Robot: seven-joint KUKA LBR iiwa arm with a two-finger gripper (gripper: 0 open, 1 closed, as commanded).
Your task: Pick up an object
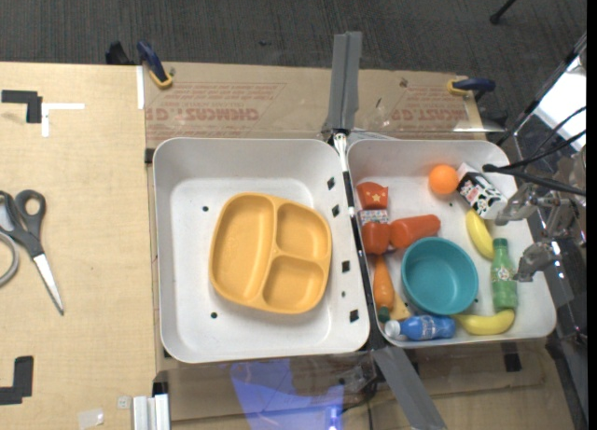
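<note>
Objects for picking are gathered in the right-hand bin (522, 162), while the left-hand bin (177, 232) is occupied by a yellow divided plate (270, 253) laid flat near its middle. In the right-hand bin a teal bowl (439, 275) is seen upright toward the near side, with a blue bottle (422, 327) lying on its side just in front of it and a yellow banana (487, 323) beside that bottle at the near right corner. A green bottle (504, 274) is found just right of the bowl, and a second banana (479, 235) lies just beyond it. An orange ball (444, 179) and a black-and-white carton (480, 193) are placed side by side near the far wall. Along the bin's left wall a red item with a star (372, 196), a red can (375, 235) and a carrot (382, 286) are lined up from far to near, and a red-orange cylinder (413, 229) is laid between the can and the bowl's far rim. The gripper (530, 234) is seen at the bin's right edge, above the carton, the second banana and the green bottle; whether it is open or closed cannot be told, and nothing is seen held in it. A pair of scissors (33, 242) lies on the bench well to the left of both bins.
</note>
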